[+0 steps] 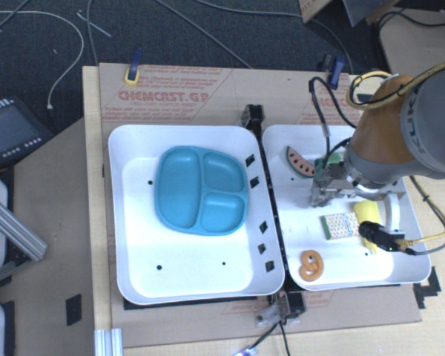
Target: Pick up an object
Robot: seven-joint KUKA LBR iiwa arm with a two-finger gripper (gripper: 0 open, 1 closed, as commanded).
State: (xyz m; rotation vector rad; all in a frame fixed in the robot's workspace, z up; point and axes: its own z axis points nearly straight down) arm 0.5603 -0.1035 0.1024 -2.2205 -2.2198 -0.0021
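The gripper hangs low in the right bin — I cannot tell its state. Candidates lie close: a patterned sponge just below, a yellow piece, a pretzel, a watermelon slice. This looks like the approach step — next, settle over one.

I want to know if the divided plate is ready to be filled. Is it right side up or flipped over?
Right side up. The blue plate lies flat in the left bin, its three compartments facing upward.
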